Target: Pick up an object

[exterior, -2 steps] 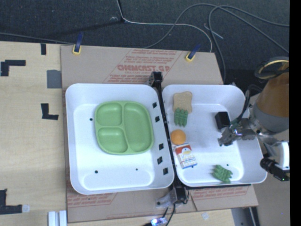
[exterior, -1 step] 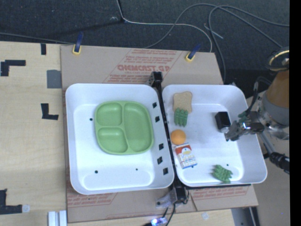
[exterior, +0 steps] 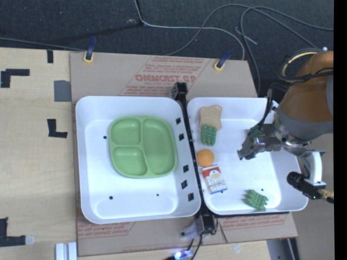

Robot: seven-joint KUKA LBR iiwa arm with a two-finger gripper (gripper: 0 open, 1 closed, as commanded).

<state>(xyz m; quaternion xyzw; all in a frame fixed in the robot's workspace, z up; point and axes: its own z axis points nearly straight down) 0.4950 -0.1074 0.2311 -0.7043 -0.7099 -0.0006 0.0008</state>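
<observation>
Cardboard-covered surface with two white bins: hand, grip state unreadable, hovers mid right shallow white bin, nearest target the round orange ball well to its left, by the divider.

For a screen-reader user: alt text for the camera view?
The gripper hovers in the right bin, near bread, an orange, a small carton and two green items. The left bin holds a green divided plate.

Even bright overhead light, soft faint shadows, slightly blurry, mild glare on white bins
</observation>
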